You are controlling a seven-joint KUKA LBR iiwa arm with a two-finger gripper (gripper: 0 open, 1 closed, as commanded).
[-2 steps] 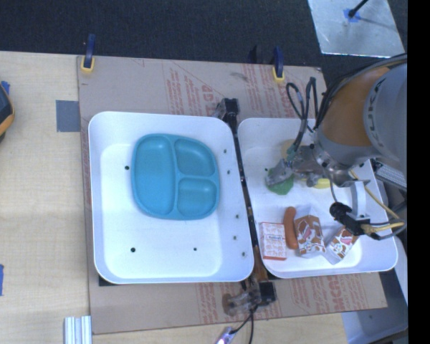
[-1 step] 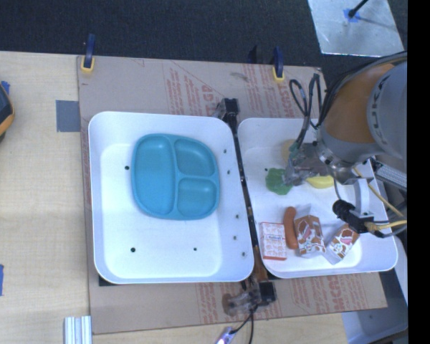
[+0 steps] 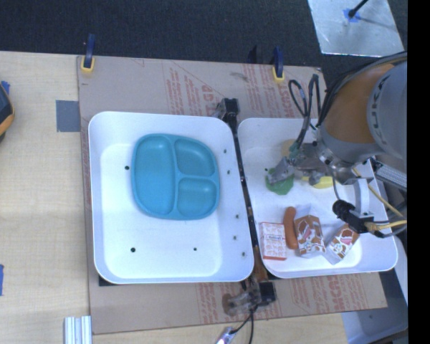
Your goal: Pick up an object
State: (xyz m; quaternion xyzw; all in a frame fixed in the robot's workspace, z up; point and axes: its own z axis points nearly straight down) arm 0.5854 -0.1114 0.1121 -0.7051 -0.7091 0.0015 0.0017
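Observation:
My gripper (image 3: pixel 282 169) reaches into the upper part of the right bin (image 3: pixel 252 143), right above a green object (image 3: pixel 279 185) and partly covering it. A yellow object (image 3: pixel 322 182) peeks out beside it, under the wrist. Lower in the same bin lie an orange-brown sausage (image 3: pixel 292 228), a red and white packet (image 3: pixel 273 241), a brown and red packet (image 3: pixel 309 236) and a smaller crumpled packet (image 3: pixel 342 244). The view does not show anything lifted off the bin floor.
The left bin (image 3: pixel 107 256) holds a blue divided plate (image 3: pixel 175 176). A black clamp (image 3: pixel 230 108) sits at the top of the seam between the bins. The arm's grey body and cables (image 3: pixel 358 142) overhang the right bin's right side.

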